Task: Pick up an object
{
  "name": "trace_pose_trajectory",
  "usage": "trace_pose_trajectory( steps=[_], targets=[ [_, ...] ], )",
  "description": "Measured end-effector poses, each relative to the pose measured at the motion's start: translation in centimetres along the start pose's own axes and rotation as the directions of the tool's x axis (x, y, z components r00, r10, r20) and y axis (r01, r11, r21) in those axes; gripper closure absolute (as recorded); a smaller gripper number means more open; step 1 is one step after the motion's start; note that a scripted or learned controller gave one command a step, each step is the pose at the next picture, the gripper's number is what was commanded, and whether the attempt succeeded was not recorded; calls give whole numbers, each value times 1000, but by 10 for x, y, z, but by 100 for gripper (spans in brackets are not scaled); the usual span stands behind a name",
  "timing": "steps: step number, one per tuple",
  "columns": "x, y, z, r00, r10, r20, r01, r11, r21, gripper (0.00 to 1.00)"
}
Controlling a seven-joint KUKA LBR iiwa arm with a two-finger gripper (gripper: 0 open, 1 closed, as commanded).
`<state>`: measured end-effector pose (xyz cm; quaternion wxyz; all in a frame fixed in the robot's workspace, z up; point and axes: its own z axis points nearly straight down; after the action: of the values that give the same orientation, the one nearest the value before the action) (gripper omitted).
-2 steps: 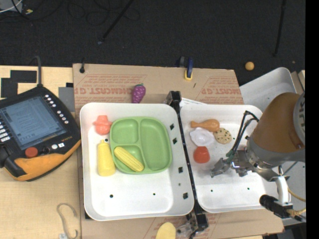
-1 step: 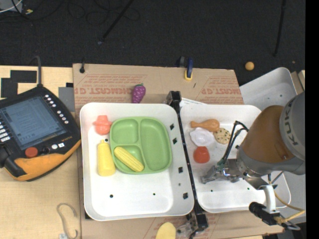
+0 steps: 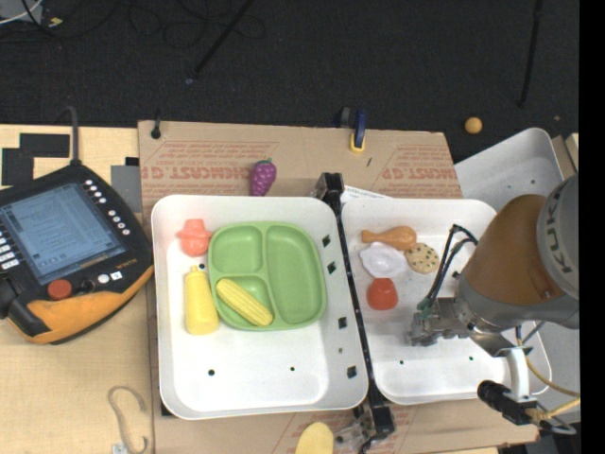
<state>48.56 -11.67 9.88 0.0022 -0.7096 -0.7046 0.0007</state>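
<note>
White plastic bounds your room: the right bin (image 3: pixel 444 386) has bare floor along its near wall and left side, while its objects crowd the far half. You have a red tomato-like piece (image 3: pixel 382 294) just beside the centre divider (image 3: pixel 348 282), a white piece (image 3: pixel 381 259) touching it on the far side, a drumstick (image 3: pixel 390 236) near the far rim, and a speckled cookie (image 3: pixel 422 257) next to those. Your gripper (image 3: pixel 427 329) sits low over the bin floor, right of and nearer than the tomato, apart from it; whether it is open or closed I cannot tell, and nothing is seen held. The left bin (image 3: pixel 246 376) carries a green divided plate (image 3: pixel 284 272) with corn (image 3: pixel 244 302), a yellow bottle (image 3: pixel 199 301) and a pink piece (image 3: pixel 193 237) against its left wall; its near half lies bare.
</note>
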Motion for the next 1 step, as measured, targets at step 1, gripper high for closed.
trace_pose_trajectory(
  steps=[1],
  targets=[
    [5, 5, -45, 1000, -7, 2, 7, 1000, -5, 100]
  ],
)
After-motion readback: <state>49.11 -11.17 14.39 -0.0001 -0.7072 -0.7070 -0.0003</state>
